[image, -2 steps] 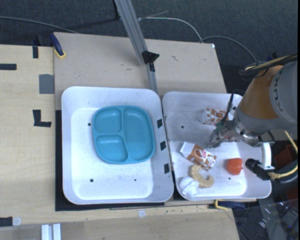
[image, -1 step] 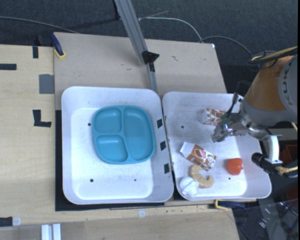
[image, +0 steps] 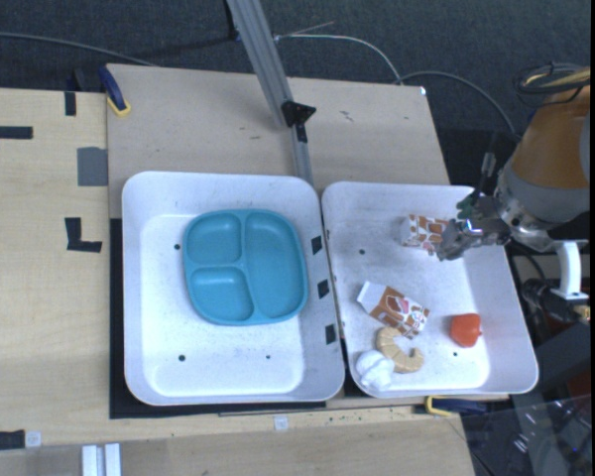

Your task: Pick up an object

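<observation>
My gripper (image: 454,240) hangs over the upper right of the right bin (image: 496,370), at the right end of a small printed packet (image: 423,232) that lies on the bin floor. Whether it touches the packet I cannot tell. A second printed packet (image: 394,307) lies near the bin's middle. A red round object (image: 465,329) sits to the right of it. A tan curved pastry (image: 400,350) and a white lump (image: 373,369) lie at the bin's front left.
The left bin (image: 149,365) holds a blue divided plate (image: 245,266). A slanted metal pole (image: 263,48) stands behind the bins. Cables run across the dark floor at the back and right.
</observation>
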Robot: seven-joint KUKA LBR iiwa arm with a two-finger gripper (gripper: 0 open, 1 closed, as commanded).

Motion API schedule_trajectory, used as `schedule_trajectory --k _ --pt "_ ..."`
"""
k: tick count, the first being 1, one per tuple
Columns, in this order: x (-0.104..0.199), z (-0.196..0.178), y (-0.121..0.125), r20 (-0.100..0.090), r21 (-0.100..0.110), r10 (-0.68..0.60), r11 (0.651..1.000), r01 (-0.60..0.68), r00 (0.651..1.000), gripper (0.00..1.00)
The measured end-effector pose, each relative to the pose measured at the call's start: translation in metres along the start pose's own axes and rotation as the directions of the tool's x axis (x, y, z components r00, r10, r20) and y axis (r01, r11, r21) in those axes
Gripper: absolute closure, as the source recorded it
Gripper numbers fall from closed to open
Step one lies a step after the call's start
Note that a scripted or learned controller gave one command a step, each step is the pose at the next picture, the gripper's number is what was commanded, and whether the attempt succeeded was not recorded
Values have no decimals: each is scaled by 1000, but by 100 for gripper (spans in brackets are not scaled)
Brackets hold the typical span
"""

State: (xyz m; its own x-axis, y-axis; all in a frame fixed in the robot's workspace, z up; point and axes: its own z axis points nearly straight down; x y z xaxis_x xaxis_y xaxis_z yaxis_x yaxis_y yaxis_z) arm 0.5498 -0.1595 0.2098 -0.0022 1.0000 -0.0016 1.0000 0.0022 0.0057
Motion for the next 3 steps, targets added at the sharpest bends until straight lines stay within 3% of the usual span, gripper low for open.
schedule_trajectory --k 1,3 --pt "0 -51 1 0 1 0 1000 0 1000 100" --pt "109 -26 20 -2 8 -4 1000 4 1000 100"
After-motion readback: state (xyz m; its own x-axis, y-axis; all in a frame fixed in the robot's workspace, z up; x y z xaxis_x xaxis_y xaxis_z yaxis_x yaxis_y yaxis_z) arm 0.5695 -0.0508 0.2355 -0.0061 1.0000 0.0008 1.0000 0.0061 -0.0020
